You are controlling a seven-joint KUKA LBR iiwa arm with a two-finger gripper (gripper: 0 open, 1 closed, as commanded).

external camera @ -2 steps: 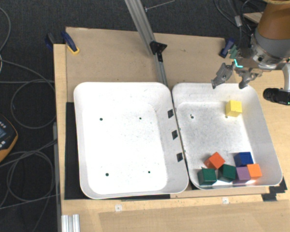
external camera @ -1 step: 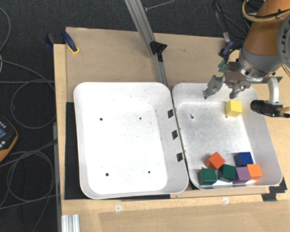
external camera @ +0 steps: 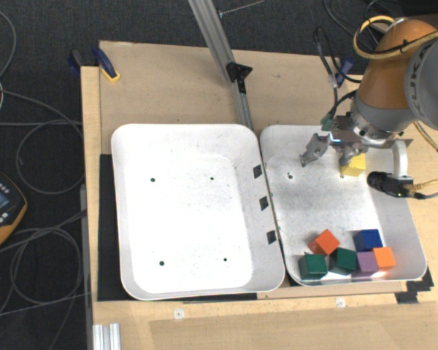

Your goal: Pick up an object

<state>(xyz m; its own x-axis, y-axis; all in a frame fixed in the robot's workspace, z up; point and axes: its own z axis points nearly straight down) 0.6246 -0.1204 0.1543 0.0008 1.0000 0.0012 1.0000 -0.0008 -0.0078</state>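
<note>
Seen from above at a slant, a wooden table point(external camera: 175, 71) carried two shallow white bins side by side. The left bin point(external camera: 131, 195) had a speckled floor with four small dark dots. The grey arm point(external camera: 423, 71), with its orange band point(external camera: 390, 68) above the wrist, reached in from the right and hung over the far end of the right bin point(external camera: 336, 210). Its end effector point(external camera: 334, 154) pointed down with the two fingers spread well apart: one grey finger point(external camera: 312, 150) angled out to the left, while the other side sat just above a small yellow block point(external camera: 354, 165). The yellow block lay at the far right part of the right bin, touching or just beneath that right-hand finger; whether it was truly gripped between the fingers could not be told, and it did not sit between them. At the near end of the same bin, well apart from the end effector, a cluster of small blocks sat tightly together: an orange block point(external camera: 324, 242), a dark green block point(external camera: 314, 265), another green block point(external camera: 344, 258), a blue block point(external camera: 367, 240), a purple block point(external camera: 366, 262) and a second orange block point(external camera: 384, 257). A slanted metal bar point(external camera: 219, 42) crossed the table beyond the bins, and loose cables point(external camera: 29, 137) lay on the dark floor to the left.
</note>
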